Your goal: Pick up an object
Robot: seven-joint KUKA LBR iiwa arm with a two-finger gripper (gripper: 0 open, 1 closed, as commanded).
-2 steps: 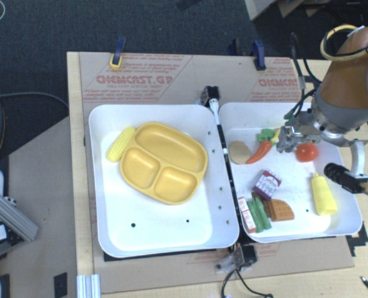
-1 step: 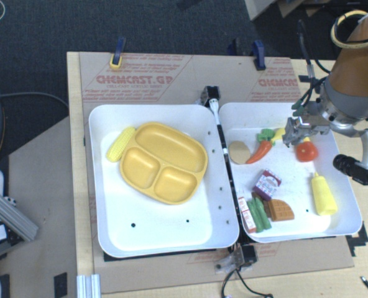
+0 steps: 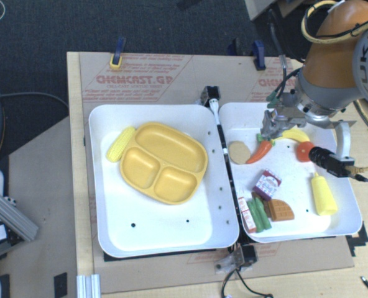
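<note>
Nearest the lens, at the bottom of the frame, a black clamp [image 3: 243, 255] sits on the table [image 3: 84, 166] edge where the two white bins meet. Just above it, in the lower left corner of the right bin [image 3: 352, 219], lie a red-and-white packet [image 3: 245, 214], a green stick [image 3: 260, 210] and a brown waffle [image 3: 279, 210], packed side by side. A purple carton [image 3: 266, 184] rests a little above them. Toward the lower right of this bin lies a yellow bottle [image 3: 324, 193], lengthwise. A tan round cookie [image 3: 239, 152] sits near the bin's left wall, with an orange carrot [image 3: 259, 152] touching its right side and slanting up to the right. A red tomato [image 3: 304, 151] and a yellow banana [image 3: 296, 134] lie further right, near the upper middle of the bin.

Reaching in from the upper right, the grey arm with its orange band ends in the hand [image 3: 270, 129], which hangs directly over the carrot's upper end. Whether it is spread or closed, I cannot tell; the carrot lies on the bin floor.

Left of centre, the left bin [image 3: 103, 228] holds a yellow divided plate [image 3: 164, 162], tilted, with a yellow corn cob [image 3: 120, 143] touching its upper left rim.
</note>
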